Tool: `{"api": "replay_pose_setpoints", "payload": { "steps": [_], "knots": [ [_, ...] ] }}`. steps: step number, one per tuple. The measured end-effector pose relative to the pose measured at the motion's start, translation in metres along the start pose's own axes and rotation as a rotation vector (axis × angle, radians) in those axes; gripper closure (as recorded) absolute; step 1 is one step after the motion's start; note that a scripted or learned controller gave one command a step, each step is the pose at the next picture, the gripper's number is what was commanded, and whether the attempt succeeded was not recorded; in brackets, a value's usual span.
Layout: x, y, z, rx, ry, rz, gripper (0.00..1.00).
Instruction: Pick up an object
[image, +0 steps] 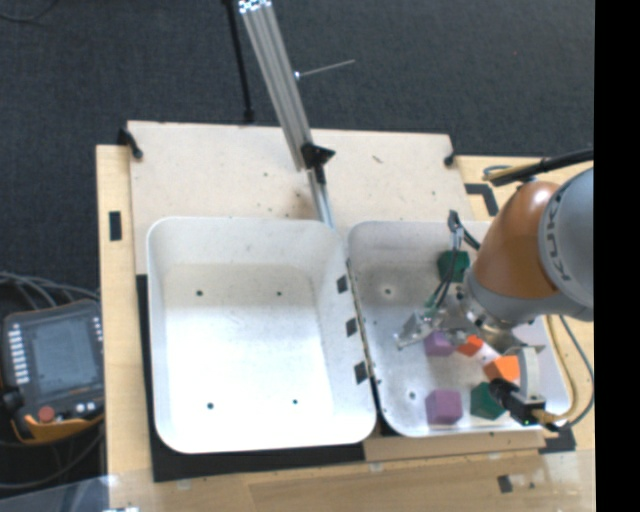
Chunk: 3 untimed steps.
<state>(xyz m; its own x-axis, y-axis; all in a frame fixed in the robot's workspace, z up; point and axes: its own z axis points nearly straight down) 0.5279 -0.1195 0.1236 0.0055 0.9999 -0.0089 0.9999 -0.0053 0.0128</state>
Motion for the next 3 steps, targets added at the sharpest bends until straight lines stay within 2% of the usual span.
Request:
{"api": "replay_pose_setpoints", "payload": {
  "steps": [1,2,3],
  "knots": [
    [0.0,0.003,-0.014,-0.008,0.002,0.005,1.0],
    [-0.011,0.005,-0.062,0.006,0.007,0.003,1.0],
    [-0.013,0.008,-0.116,0.005,0.007,-0.008,1.0]
  ]
}}
